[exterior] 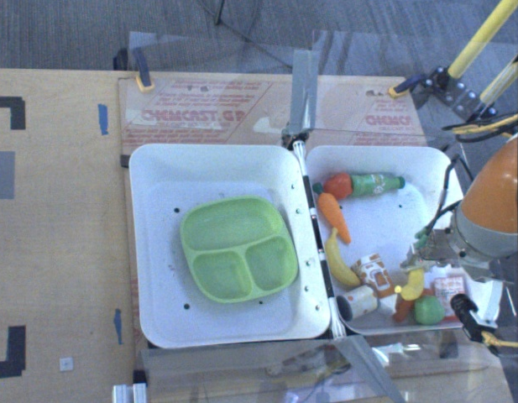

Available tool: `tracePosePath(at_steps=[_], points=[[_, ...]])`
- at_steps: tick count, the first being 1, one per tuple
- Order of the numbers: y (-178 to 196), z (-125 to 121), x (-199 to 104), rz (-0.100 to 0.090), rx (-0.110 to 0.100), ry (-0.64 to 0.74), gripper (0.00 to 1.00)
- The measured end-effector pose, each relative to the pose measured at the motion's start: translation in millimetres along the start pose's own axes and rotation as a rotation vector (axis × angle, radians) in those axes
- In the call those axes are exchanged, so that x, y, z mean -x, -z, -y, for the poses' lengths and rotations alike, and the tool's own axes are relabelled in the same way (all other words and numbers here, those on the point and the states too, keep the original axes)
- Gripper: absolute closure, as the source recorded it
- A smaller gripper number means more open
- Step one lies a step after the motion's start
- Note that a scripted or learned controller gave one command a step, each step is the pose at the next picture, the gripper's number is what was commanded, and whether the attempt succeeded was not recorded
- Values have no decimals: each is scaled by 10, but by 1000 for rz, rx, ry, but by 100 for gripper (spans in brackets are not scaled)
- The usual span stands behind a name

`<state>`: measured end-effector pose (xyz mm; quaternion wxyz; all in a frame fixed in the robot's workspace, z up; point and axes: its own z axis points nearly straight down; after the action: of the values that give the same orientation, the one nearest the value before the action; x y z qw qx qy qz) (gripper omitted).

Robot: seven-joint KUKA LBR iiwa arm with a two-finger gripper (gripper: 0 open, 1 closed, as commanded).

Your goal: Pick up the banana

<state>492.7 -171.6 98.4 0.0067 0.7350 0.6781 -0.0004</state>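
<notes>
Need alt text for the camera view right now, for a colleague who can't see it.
The banana lies untouched against the right bin's left wall, below a carrot and a bottle. The gripper hovers over small items at that bin's right side. The left bin holds a green divided plate.

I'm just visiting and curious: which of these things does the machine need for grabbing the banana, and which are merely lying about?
Needed:
banana
claw

Lying about:
carrot
green bottle
green divided plate
green ball
small carton
</notes>
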Motion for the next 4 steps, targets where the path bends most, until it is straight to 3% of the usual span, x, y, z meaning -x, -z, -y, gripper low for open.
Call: tracePosePath(at_steps=[1,2,3,4], points=[[1046,-774,-796,-8,-14,-134,100],[853,-662,-1408,-7,-18,-268,100],[1682,-728,-1634,-9,-11,141,100],[1682,-728,-1635,-9,-11,141,0]])
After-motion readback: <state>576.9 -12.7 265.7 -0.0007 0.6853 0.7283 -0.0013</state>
